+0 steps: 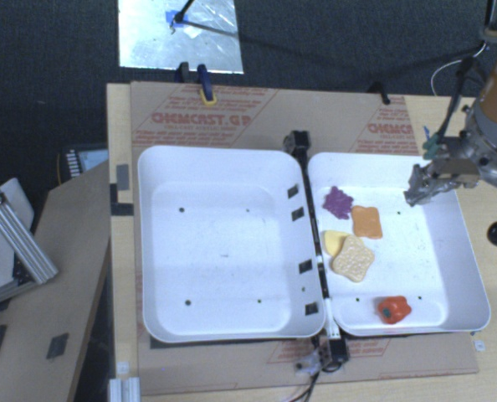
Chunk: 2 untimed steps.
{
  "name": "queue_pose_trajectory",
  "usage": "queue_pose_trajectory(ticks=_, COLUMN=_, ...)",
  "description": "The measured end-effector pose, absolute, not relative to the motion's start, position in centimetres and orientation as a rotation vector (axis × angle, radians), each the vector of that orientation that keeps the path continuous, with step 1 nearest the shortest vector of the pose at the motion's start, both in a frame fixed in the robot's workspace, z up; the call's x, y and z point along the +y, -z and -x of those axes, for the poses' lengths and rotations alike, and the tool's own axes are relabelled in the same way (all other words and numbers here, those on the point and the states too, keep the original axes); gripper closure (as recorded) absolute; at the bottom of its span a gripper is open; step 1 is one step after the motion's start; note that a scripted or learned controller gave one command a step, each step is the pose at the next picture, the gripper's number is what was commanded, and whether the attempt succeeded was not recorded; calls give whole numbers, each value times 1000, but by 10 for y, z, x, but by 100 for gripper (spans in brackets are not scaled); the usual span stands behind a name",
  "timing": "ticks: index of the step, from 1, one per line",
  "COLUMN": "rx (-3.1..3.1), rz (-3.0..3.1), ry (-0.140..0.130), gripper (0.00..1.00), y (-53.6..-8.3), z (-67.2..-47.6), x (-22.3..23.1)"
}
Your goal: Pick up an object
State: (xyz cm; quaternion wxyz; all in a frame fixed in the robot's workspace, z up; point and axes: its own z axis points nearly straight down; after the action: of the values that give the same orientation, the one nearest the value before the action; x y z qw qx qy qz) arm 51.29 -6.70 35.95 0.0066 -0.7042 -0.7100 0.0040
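Observation:
The right bin (449,249) holds several small food toys. A purple grape cluster (338,201) lies near its left wall, with an orange slab (366,222) just to its right. Below them sit a yellow piece (335,242) and a tan cracker (353,260) that overlaps it. A red pepper (393,309) rests near the bin's front edge. My gripper (417,193) hangs over the upper right part of this bin, to the right of the orange slab and apart from every toy. Nothing shows between its fingers.
The left bin (223,241) adjoins the right one along a black hinge strip (309,224). Both rest on a cardboard sheet (257,111). A shiny foil panel (180,22) lies beyond the bench. Cables (449,74) trail near the arm at the right.

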Motion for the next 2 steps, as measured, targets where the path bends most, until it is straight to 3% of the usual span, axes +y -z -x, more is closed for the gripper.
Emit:
queue_pose_trajectory(ticks=1, rx=-2233, rz=2207, ry=4, gripper=100, y=-348, z=-525, x=8)
queue_pose_trajectory(ticks=2, rx=-2239, rz=2210, ry=17, gripper=100, y=-426, z=-528, x=86)
